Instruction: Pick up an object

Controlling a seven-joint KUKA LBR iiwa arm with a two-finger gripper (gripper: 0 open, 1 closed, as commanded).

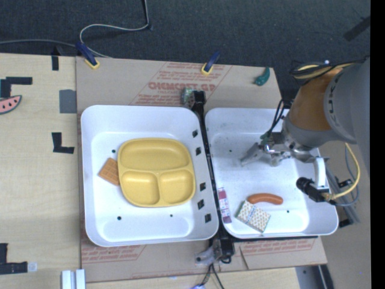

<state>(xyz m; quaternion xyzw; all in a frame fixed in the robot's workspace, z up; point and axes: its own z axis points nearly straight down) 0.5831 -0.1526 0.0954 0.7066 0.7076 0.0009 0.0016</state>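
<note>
Notice your gripper [251, 156] low in the right bin [240, 125]; whether its jaws are parted, you cannot tell. Nearer the camera than the jaws lies a sausage [265, 198].

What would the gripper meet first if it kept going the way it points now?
The gripper points left over the right bin. Bare bin floor lies ahead, then probably the wall between the bins; its height is unclear.
</note>
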